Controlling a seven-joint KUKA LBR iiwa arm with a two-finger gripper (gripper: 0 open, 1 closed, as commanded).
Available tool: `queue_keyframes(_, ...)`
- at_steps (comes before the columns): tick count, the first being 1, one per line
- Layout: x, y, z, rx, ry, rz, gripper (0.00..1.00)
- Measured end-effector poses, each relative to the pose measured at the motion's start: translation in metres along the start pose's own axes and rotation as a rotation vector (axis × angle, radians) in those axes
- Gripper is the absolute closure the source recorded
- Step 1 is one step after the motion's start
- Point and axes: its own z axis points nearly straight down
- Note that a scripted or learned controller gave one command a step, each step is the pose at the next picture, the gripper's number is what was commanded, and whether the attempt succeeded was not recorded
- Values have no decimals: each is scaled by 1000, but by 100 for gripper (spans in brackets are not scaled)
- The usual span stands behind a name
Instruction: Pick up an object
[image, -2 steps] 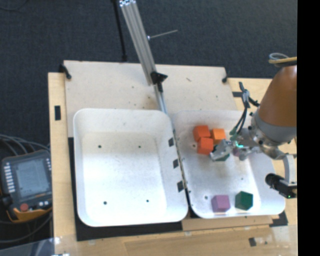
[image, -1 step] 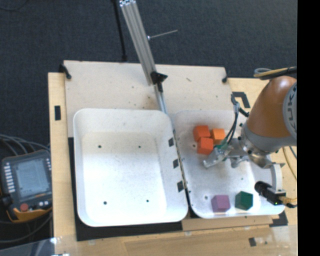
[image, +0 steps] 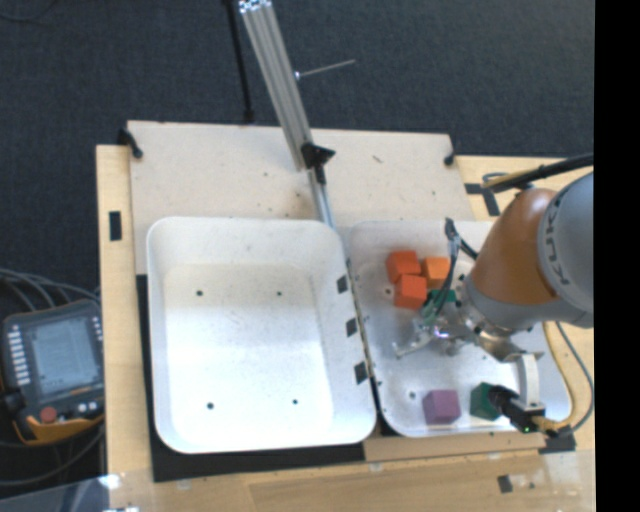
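We look down on a pale wooden bench (image: 115, 330) that bears two shallow white plastic bins side by side. The left white bin (image: 250, 340) sits in the middle of the frame, and the right white bin (image: 395, 390) sits toward the right.

The grey robot arm with an orange band (image: 520, 255) enters from the right edge of the frame. It bends down over the right white bin, and its wrist hangs above the middle of that bin. The gripper (image: 428, 330) sits low over the bin floor and angles toward the lower left. We cannot tell whether the gripper is open or closed.

A cluster of three orange blocks (image: 405, 268) lies in the upper part of the right white bin, just above the gripper. A purple cube (image: 440, 405) rests near the bin's lower rim. A dark green block (image: 487, 400) lies just to the right of the purple cube, and both are apart from the gripper.

A slanted silver metal rail (image: 280, 80) runs from the top of the frame down toward the gap between the bins. At the left edge of the frame lies a grey handheld control pendant (image: 55, 355) with a screen. Any writing on it is too small for us to read.
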Motion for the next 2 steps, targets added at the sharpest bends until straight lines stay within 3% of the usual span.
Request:
queue_keyframes(1,-2,1,18,-8,-2,0,0)
queue_keyframes(2,-3,2,6,-12,-2,6,100)
